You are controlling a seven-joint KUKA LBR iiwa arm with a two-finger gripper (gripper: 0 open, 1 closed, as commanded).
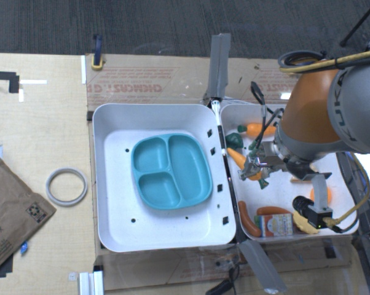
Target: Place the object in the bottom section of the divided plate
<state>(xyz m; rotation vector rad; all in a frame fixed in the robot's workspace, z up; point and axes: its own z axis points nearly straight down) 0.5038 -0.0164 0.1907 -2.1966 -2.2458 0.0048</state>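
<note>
Camera view: my gripper [254,168] low in right bin [342,235], over carrot [236,157]; cannot tell grip state. Blue plate [171,171] well left, in left bin [111,183].

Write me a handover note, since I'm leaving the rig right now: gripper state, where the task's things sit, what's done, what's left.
Gripper: low in the right bin, over the carrots; whether it grips anything cannot be told.
Divided plate: in the left bin, all three sections bare.
Right bin holds an orange carrot, a sausage, a banana and other toy food.
Done: nothing placed.
Left: pick an object, carry it left, set it in the plate's bottom section.
</note>
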